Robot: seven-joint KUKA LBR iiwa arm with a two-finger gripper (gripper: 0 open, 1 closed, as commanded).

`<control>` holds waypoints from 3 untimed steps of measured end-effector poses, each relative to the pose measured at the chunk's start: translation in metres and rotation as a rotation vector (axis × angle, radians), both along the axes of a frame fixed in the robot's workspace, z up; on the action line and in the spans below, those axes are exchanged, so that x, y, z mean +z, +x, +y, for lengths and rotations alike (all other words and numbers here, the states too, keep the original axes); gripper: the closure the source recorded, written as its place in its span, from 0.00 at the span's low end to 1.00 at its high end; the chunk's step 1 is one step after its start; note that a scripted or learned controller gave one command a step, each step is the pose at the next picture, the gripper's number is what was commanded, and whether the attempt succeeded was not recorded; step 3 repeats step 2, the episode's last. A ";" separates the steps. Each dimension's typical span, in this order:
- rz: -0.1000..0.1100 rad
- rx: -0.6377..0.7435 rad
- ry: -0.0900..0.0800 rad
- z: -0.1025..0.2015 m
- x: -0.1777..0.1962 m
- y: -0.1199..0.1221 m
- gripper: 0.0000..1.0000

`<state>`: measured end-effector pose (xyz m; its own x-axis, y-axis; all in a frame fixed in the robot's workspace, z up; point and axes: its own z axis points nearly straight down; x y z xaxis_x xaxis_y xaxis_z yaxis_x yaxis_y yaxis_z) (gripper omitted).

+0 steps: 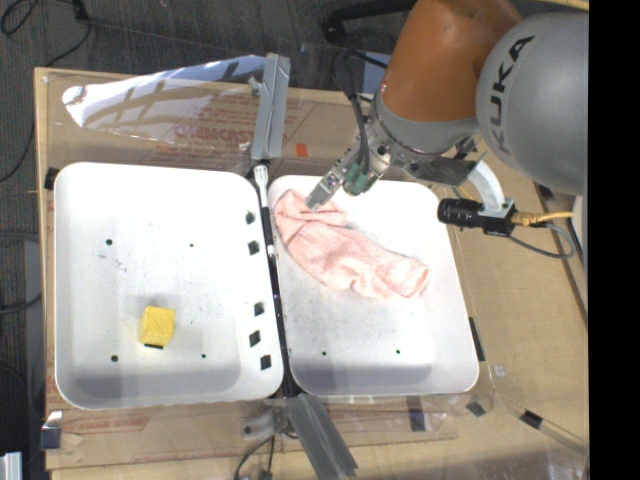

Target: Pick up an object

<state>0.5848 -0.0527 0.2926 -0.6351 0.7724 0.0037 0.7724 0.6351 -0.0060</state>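
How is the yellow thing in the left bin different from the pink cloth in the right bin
The yellow block is small, compact and squarish; the pink cloth is much larger, crumpled and stretched out at a slant. The block lies toward the near end of the left bin, far from the gripper; the cloth lies in the far half of the right bin, its upper left end right under the gripper. Both rest on a white bin floor.
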 end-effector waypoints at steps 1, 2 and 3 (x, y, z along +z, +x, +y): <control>-0.001 0.253 0.002 -0.024 -0.001 -0.037 1.00; -0.002 -0.345 -0.002 -0.033 -0.037 -0.006 1.00; -0.002 -0.345 -0.002 -0.033 -0.037 -0.006 1.00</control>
